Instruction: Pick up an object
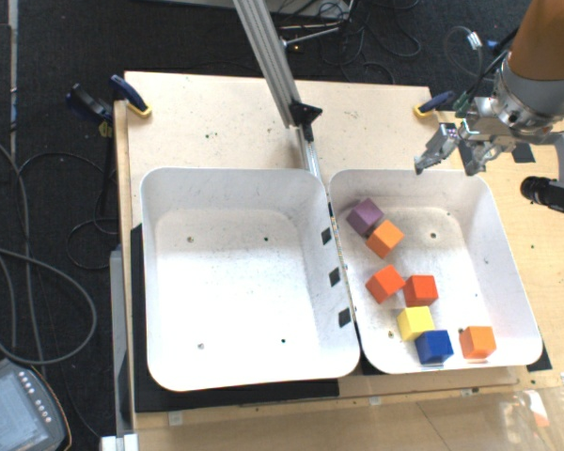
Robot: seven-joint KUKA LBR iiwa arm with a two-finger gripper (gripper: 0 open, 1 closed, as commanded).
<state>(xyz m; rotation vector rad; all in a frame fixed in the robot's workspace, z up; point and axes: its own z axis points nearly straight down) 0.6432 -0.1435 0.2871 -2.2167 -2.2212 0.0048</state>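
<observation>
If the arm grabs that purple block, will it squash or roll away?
Probably neither. The purple block looks like a stiff cube with flat faces, so it should sit still rather than roll. It touches an orange block, so a nudge would likely shove that one too.

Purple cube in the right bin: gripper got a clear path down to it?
Probably yes. The gripper hangs above the right bin's far rim, and nothing lies over the purple cube. An orange cube touches its near side, so that side is tight.
</observation>
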